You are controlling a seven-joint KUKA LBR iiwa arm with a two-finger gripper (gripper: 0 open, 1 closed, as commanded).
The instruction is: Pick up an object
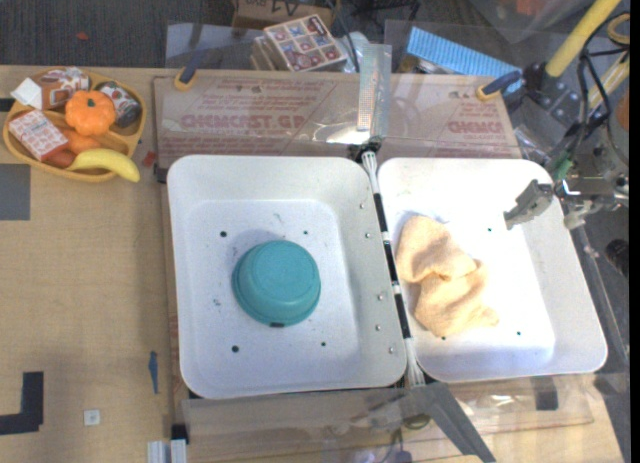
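Overhead view of the surface (90,281) with two shallow white bins side by side. The right bin (570,331) holds a crumpled yellow cloth (442,279), lying against the bin's left wall and spreading toward the middle of its floor. The left bin (200,201) holds a teal bowl (278,282), turned upside down near the centre.

Handling, as judged from appearance: the cloth looks light, soft and limp, and it would sag and trail when lifted. Its raised folds, especially the bunched ridge near its upper middle, offer the best purchase for a two-finger pinch from above; a flat edge would likely slip out. The bowl looks rigid, smooth and light; inverted, it presents a domed back with no rim exposed, so it seems the harder of the two to grip.

Pose of the arm: it enters at the right edge of the view, and the tool (527,204) sits over the upper right part of the right bin, well apart from the cloth and above and to its right. A grey finger-like part points down and to the left toward the bin floor. How far the tool is open cannot be told at this size and angle; nothing is visible in its grasp.

A tray of toy fruit (75,126) rests at the far left of the surface.
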